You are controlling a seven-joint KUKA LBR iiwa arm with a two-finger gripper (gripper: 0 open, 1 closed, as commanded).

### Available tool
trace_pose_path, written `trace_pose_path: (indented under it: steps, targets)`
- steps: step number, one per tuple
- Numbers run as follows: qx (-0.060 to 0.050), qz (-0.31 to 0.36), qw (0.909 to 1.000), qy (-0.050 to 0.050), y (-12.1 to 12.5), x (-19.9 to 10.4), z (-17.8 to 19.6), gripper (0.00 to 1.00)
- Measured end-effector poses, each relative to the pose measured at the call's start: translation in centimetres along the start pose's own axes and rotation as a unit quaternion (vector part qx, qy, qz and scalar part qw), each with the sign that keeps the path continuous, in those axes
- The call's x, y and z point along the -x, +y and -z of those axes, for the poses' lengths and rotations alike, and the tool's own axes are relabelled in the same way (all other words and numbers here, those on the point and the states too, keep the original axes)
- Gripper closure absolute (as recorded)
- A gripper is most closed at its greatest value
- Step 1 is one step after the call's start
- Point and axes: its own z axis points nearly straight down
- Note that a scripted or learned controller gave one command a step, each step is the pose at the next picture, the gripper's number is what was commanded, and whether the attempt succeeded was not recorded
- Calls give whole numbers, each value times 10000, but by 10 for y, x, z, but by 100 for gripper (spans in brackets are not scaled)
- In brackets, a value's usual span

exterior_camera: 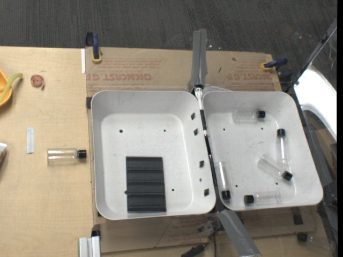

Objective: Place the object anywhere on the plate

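Note:
A black ribbed rectangular plate (145, 184) lies flat in the left white bin (107, 143), toward its front edge. The right white bin (300, 122) holds several clear vials with black caps, all lying on their sides. One vial (246, 116) is at the back and another (281, 148) is at the right. A third (272, 168) lies slanted just below that one. One vial (221, 176) rests along the left wall and another (265, 198) against the front wall. None of the vials touch the plate.
On the wooden bench left of the bins lie one more clear vial (64, 155), a small white strip (30, 141), a red disc (36, 80) and a yellow object (4, 88). Clamps (93, 46) hold the cardboard under the bins. A white curved body (317, 92) stands at the right.

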Motion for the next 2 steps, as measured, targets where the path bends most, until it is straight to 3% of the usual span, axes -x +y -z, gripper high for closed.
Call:
trace_pose_path:
  steps: [1,2]
  targets:
    - [-3,-6,10000,-1,-13,64,0,0]
    - [3,9,10000,1,-40,-2,-1,0]
